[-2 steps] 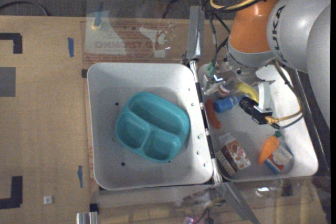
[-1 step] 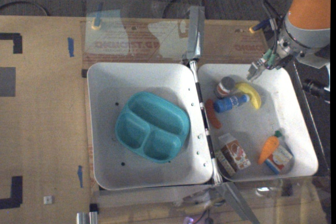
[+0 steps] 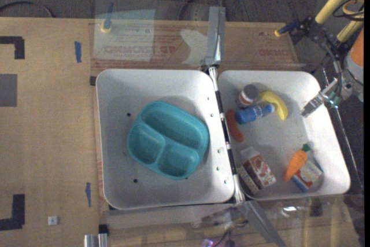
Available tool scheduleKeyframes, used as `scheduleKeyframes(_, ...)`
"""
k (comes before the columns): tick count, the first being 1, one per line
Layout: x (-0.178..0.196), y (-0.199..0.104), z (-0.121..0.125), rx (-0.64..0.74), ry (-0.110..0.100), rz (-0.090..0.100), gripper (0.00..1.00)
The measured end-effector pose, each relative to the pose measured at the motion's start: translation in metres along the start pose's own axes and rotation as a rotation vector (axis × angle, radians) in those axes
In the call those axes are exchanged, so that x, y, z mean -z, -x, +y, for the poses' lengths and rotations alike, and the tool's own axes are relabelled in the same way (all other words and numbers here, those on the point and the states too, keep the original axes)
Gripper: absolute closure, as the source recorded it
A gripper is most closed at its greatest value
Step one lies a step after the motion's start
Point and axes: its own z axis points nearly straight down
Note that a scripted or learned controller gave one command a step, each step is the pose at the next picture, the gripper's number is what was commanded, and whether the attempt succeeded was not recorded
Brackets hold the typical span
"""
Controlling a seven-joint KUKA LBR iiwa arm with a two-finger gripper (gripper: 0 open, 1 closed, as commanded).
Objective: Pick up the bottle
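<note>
The blue bottle [image 3: 254, 114] lies on its side in the upper left part of the right bin [image 3: 335, 142], its white cap end pointing toward the yellow banana [image 3: 276, 104], which it touches or nearly touches. A small round can [image 3: 250, 94] sits just above it, and a red sausage-shaped piece [image 3: 233, 125] lies just below and to its left — so the bottle is hemmed in on three sides, which probably leaves the cleanest approach from above, across its narrow width.

The tool [image 3: 317, 101] hangs over the right rim of that same bin, well apart from the bottle, with the banana between the two. Whether the tool stands apart or together I cannot tell; it is too small and blurred at the bin's edge. Nothing is seen in it.

Lower in the right bin, clear of any path to the bottle, lie a brown carton [image 3: 258, 169], an orange carrot [image 3: 295, 162] and a small blue-and-white box [image 3: 308, 175]. The left bin [image 3: 115, 89] holds a teal divided plate [image 3: 167, 139]. Judging by this, the pick is not yet begun — the arm needs to travel left across the bin first.
</note>
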Motion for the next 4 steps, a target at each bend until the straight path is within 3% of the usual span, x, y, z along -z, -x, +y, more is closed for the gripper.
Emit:
scheduleKeyframes(1,-0.039,0.004,0.034,-0.237,0.001,-0.001,1.0)
scheduleKeyframes(2,0.066,0.027,0.046,-0.308,0.0,-0.002,1.0)
scheduleKeyframes(3,0.077,0.034,0.004,-0.361,-0.002,0.001,1.0)
scheduleKeyframes(4,0.09,0.041,0.015,-0.56,0.0,-0.003,1.0)
